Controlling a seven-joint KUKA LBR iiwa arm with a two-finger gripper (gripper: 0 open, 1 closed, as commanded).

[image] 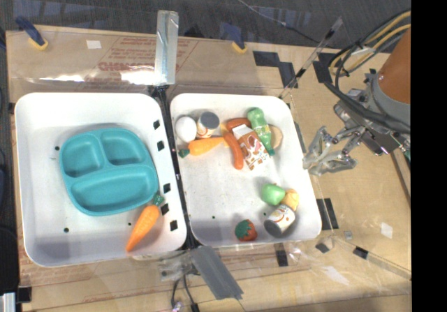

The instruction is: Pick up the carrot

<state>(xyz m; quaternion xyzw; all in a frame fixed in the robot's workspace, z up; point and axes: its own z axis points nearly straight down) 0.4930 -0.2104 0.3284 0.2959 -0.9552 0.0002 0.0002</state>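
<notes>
Carrot (143, 226) lies in left bin (28, 164), beside teal tray (108, 169), untouched. End effector (328, 157) outside right bin (300, 185), grip state unclear, nothing visibly held. Whole pick remains.

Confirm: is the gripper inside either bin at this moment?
No. The gripper sits over the bare bench to the right of the right bin, outside its rim.

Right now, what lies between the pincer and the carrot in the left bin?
In the camera view: between pincer and carrot lie the right bin's wall, the green toy and both bins' adjoining rims.
</notes>
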